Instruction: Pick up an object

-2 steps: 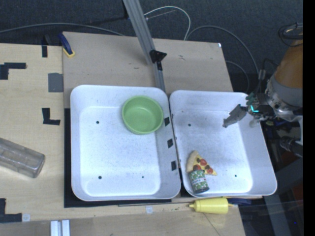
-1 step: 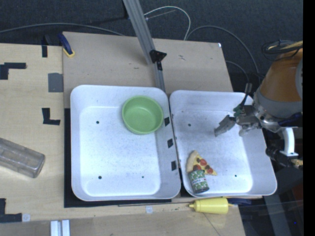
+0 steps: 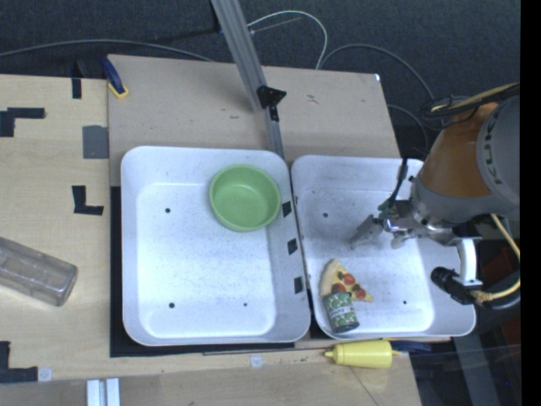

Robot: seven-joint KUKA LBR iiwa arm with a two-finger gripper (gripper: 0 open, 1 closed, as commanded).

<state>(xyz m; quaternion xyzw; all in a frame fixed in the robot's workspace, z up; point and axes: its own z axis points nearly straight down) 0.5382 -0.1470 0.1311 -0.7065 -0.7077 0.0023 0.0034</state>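
**Gripper low in right bin, nothing in it, targets lie nearer the camera**

Gripper [image 3: 365, 237] is down over the right bin [image 3: 355, 176], about mid-bin, arm coming in from the right. Fingers look splayed apart and pointing left. No object between them, so it holds nothing as far as I can see.

Candidates in that bin: a pizza slice [image 3: 341, 278] and a small green can [image 3: 342, 314], touching or nearly so, at the near-left part of the bin. The yellow bottle [image 3: 365, 354] lies outside, on the bench just past the near rim.

Key relation: the pizza slice sits on the near side of the gripper and slightly left, close but apart. My read is the move needed is a short shift toward the near edge, then down. The can lies just beyond the slice on the same line, long axis running roughly near-far with a slight tilt.

Green bowl [image 3: 244, 197] is in the left bin [image 3: 144, 252], far-right corner, well apart from the gripper across the divider. Less likely target from here.

Risk, as I judge it: slice and can so close together that the fingers may straddle both or nudge one.
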